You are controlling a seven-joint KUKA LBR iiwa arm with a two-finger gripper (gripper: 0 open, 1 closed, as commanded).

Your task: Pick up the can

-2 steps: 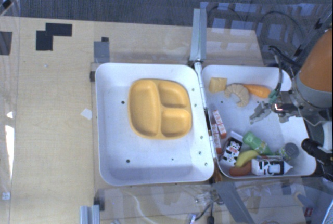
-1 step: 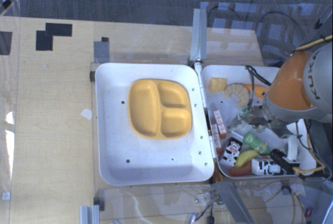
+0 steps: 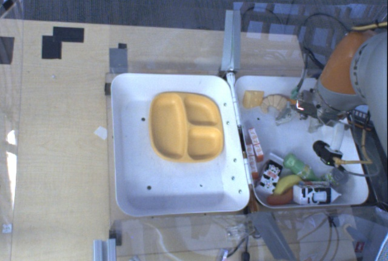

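Observation:
A white can with black markings [image 3: 315, 194] lies on its side in the front right corner of the right bin [image 3: 357, 193]. A yellow banana [image 3: 287, 183] and a red item [image 3: 279, 198] lie just left of it. My gripper [image 3: 298, 109] hangs over the back half of the same bin, beside a pale croissant-shaped piece [image 3: 276, 102]. It is well behind the can and apart from it. The grey arm with its orange band [image 3: 338, 69] comes in from the right.
The left bin [image 3: 127, 193] holds a yellow divided tray [image 3: 185, 126]. In the right bin are also a yellow cheese wedge [image 3: 253, 98], a red and white box [image 3: 254, 143], a cow-patterned carton [image 3: 271, 174] and a green item [image 3: 297, 166].

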